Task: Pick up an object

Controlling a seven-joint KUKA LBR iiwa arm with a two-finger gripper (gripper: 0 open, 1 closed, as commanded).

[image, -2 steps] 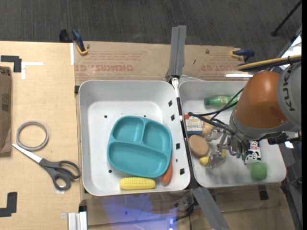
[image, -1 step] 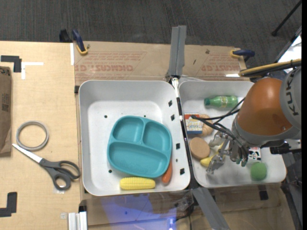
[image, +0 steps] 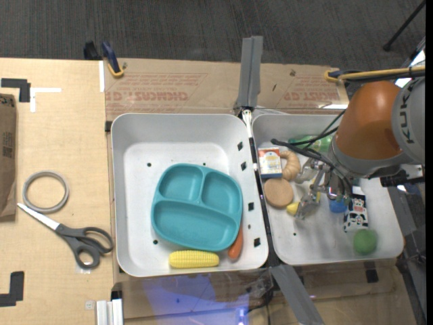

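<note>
Gripper (image: pixel 310 205) lowered into the right bin (image: pixel 385 246) amid crowded items, tips just beside a small yellow piece (image: pixel 292 208) and round biscuit-coloured disc (image: pixel 278 193), presumably targeting one; finger state cannot be told.

We see a dark grey carpeted floor (image: pixel 203 12) beyond the bench. The bench top (image: pixel 54 147) is pale wood, with a brown cardboard sheet (image: pixel 176 87) laid behind the bins. Scissors (image: pixel 71 234) and a tape roll (image: pixel 45 190) lie at its left.
</note>
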